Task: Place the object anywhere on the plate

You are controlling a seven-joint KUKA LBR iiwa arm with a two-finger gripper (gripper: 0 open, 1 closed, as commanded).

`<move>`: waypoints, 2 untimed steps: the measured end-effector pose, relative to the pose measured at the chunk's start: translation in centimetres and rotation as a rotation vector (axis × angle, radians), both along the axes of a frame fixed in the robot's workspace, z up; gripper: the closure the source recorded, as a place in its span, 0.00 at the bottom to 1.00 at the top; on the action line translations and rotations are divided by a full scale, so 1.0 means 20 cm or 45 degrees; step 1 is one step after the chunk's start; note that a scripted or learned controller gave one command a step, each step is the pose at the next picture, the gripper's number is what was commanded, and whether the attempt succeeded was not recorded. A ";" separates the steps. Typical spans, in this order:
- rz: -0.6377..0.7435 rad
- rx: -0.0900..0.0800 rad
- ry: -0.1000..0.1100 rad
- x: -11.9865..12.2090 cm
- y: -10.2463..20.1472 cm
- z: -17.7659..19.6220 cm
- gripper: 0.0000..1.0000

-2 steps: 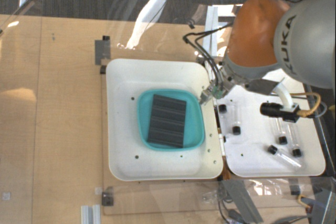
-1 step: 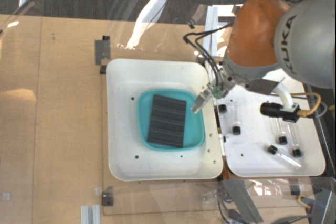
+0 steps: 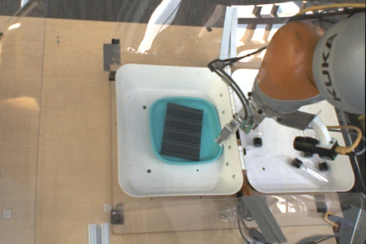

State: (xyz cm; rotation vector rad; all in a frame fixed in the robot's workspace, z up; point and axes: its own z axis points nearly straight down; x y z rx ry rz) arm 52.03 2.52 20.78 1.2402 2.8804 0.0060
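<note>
The pale wooden surface [image 3: 57, 123] carries two shallow white bins. The grey arm with its orange band [image 3: 291, 66] reaches in from the right. The left white bin [image 3: 131, 180] holds a square teal plastic plate [image 3: 155, 117], and on that plate lies the dark ribbed rectangular slab [image 3: 182, 131] (flat, slightly tilted, wholly within the rim). The pincer [image 3: 227, 133] hangs at the plate's right edge, just beside the slab; whether it is released or clenched cannot be told.
</note>
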 end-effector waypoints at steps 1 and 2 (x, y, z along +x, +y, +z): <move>-0.055 0.000 -0.003 0.27 -0.06 0.00 0.00; -0.097 0.001 0.001 0.11 0.30 -0.11 0.00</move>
